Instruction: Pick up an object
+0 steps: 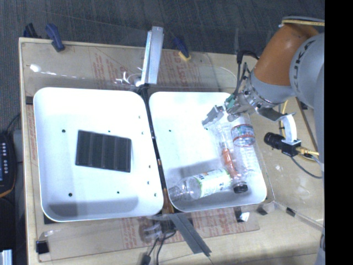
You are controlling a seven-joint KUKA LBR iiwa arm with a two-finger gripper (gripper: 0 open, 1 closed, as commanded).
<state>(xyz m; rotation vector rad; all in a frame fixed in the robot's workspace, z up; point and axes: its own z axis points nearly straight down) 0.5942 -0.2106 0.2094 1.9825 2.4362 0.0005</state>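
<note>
bottles are lying in the right bin [182,115]: one clear bottle [242,142] along its right wall, one green-label bottle [207,184] along the near wall, an orange tube [227,158] between them. gripper [223,114] is hanging over the bin's upper right, just above the clear bottle's top, grip unclear. left bin [49,109] is holding a dark ribbed pad [103,150].

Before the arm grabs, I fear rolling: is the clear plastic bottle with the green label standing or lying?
Lying. The clear plastic bottle with the green label rests on its side along the right bin's near wall.
</note>
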